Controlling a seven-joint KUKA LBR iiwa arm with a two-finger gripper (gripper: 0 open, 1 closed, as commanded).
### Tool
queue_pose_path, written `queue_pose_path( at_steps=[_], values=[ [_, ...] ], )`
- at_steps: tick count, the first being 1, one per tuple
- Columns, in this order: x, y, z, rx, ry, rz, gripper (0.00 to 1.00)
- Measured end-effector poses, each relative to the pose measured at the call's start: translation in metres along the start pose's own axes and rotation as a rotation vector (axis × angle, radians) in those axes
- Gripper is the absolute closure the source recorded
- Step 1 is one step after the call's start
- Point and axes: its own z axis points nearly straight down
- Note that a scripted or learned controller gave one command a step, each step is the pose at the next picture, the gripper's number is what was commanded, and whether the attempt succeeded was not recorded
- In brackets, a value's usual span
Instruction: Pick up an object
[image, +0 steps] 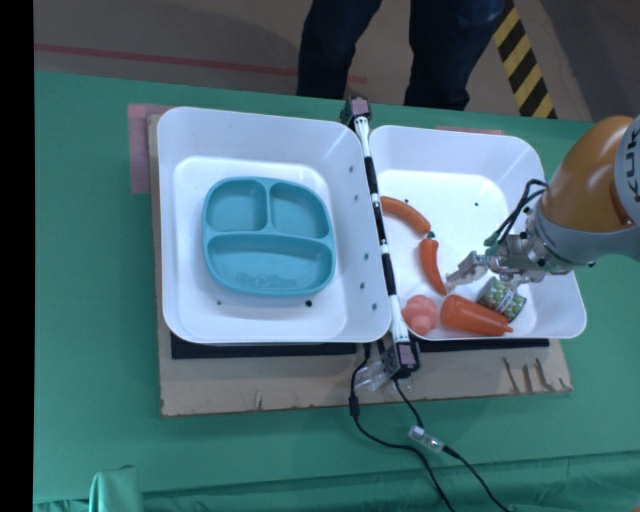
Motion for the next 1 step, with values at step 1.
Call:
queue_pose_path(
  at_steps=[1],
  values=[
    [0.0388,-0.0184,0.0013,-0.014,-0.01,0.004,0.0]
  ],
)
